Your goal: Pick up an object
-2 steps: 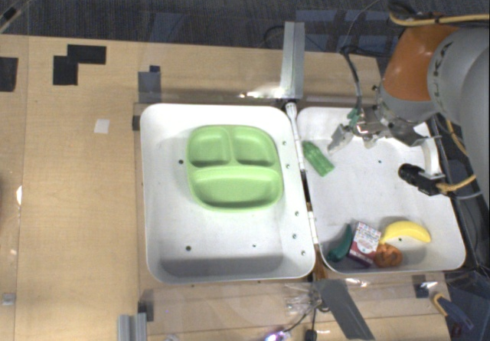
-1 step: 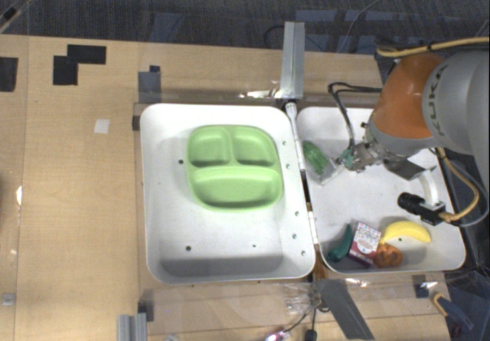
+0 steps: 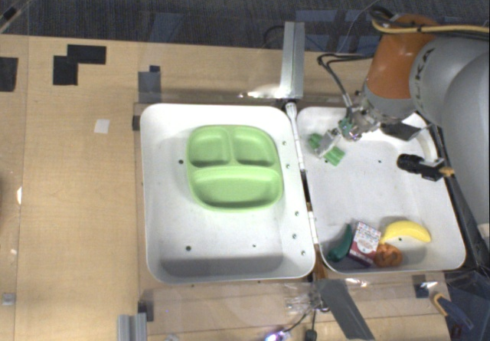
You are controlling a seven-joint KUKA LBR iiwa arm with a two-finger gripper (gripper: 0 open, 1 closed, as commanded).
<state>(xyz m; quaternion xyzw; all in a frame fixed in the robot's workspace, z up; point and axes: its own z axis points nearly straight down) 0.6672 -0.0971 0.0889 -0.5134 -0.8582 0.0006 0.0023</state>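
Observation:
My gripper [image 3: 346, 131] hangs over the far left corner of the right bin [image 3: 398, 201], below the orange band of the arm. A small green object [image 3: 327, 148] lies right beside its tip, towards the bin's left wall; whether they touch is unclear. At the near edge of this bin lie a yellow banana [image 3: 406, 233], a small printed box [image 3: 365, 239], a dark green item [image 3: 341, 244] and a brown lump [image 3: 389, 256], all well apart from the gripper.
The left bin [image 3: 164, 194] holds a light green divided plate [image 3: 233, 165] in its far half. A metal divider [image 3: 300, 171] separates the two bins. The wooden bench [image 3: 69, 201] stretches out to the left.

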